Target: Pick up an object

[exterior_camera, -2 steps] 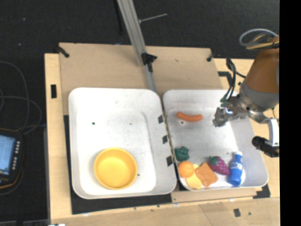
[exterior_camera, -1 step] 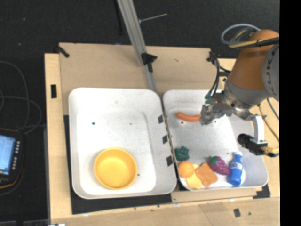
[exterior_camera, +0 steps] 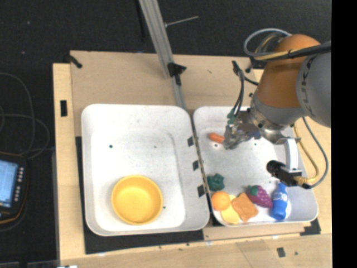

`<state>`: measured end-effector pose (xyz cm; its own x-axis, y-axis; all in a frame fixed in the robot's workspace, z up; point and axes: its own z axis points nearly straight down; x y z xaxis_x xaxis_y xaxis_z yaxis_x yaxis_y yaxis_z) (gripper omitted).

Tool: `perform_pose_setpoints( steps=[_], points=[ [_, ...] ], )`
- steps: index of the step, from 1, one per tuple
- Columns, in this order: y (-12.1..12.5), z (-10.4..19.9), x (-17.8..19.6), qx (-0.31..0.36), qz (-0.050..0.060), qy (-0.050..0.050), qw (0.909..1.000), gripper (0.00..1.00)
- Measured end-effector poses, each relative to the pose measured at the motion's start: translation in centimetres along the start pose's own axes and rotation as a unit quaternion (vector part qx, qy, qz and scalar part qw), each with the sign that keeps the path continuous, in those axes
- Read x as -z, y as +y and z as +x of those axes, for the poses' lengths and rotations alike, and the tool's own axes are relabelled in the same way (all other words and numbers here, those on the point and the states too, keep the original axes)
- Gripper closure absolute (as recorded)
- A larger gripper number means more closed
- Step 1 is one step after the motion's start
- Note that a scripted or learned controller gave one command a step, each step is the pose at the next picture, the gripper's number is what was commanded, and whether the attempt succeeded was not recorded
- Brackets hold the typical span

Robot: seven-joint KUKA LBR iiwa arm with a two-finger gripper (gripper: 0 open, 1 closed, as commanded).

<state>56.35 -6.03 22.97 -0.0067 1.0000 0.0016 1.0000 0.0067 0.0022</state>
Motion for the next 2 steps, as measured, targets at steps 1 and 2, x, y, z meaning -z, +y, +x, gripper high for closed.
perform_pose_setpoints(
  steps=[1, 2],
  points=[
    [0.1, 6.1, 0.9, 0.001, -0.001, 0.000, 1.0000, 1.00],
    [-1.0, 10.8, 0.5, 0.000, 0.001, 0.000, 1.0000, 1.00]
  ],
)
